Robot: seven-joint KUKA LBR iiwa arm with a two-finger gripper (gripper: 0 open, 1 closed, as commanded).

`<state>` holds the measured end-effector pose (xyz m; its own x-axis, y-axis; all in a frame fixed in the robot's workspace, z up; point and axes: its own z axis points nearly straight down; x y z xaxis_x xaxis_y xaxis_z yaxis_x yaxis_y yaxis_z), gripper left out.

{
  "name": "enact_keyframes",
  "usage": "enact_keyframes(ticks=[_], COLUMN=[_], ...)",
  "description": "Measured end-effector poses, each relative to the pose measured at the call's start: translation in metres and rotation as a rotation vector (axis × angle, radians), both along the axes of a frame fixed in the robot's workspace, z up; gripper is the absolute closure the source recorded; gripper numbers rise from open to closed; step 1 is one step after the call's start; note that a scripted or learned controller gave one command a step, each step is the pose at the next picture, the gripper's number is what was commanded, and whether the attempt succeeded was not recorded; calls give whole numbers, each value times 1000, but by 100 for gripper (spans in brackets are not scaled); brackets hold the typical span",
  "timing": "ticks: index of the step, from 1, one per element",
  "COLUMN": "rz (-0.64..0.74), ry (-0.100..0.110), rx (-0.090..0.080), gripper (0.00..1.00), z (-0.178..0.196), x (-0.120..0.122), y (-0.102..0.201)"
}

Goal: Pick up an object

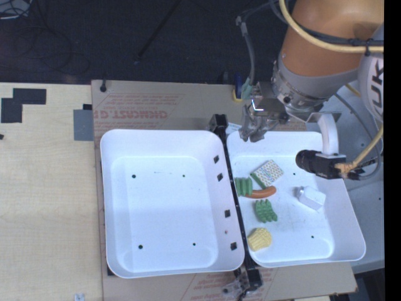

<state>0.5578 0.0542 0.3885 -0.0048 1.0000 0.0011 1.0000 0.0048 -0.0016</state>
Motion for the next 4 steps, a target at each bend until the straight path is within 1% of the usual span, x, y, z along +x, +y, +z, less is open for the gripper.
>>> enact_keyframes(ticks=[1, 2, 3, 4], rz=[-3, -4, -4, -4], ry=[7, 1, 1, -3], rx=[-1, -2, -2, -1], gripper=[100, 100, 100, 100], z=[-11, 1, 40, 88], x=[-86, -82, -82, -33], y=[-4, 35, 87, 89])
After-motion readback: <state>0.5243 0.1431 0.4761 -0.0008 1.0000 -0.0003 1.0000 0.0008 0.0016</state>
